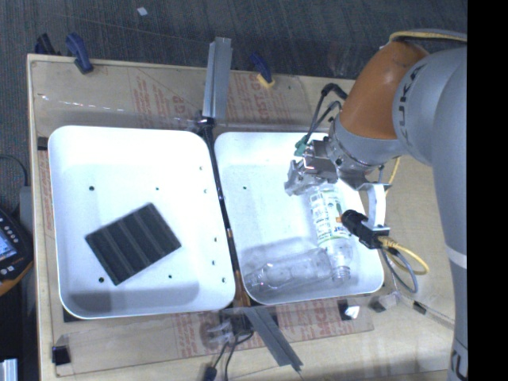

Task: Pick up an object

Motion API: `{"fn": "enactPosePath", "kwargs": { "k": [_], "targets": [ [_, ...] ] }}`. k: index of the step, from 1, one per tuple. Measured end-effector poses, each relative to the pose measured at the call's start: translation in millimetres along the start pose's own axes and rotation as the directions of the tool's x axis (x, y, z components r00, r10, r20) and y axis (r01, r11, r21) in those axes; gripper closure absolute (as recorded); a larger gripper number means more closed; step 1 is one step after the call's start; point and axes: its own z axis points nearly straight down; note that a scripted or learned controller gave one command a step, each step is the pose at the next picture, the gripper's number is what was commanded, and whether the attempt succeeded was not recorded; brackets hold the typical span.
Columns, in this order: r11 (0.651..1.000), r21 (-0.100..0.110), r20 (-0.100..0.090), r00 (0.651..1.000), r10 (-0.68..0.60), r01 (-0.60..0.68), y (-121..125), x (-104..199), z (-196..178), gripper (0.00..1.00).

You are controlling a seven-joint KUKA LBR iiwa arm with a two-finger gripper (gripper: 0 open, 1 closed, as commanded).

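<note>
So: labelled clear bottle (327, 227) lies in right bin (262, 165), approx 4 o'clock of bin centre; second clear bottle (290, 271) at 6, touching it. Gripper (305, 177) sits over labelled bottle's top end; finger state can't tell. Nothing lifted yet; grasp + raise left. Black ribbed pad (132, 242) in left bin (71, 157).

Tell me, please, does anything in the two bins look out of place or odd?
Nothing looks damaged or spilled. Two clear bottles lie on their sides in the right bin: a labelled bottle just below the gripper, and a plain bottle along the near wall. A dark ribbed panel lies askew in the left bin.
</note>
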Motion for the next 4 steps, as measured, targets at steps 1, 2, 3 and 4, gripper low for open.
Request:
{"fn": "enactPosePath", "kwargs": {
  "k": [1,2,3,4],
  "targets": [
    [1.000,0.000,0.000,1.000,0.000,0.000,0,0,0,0.00],
    [0.990,-0.005,0.002,0.990,-0.143,0.143,3,-45,-1,0.00],
    [0.996,0.000,0.000,0.996,-0.095,0.095,3,-61,66,0.00],
    [0.996,-0.001,0.000,0.996,-0.094,0.094,3,-61,66,0.00]
  ]
}}
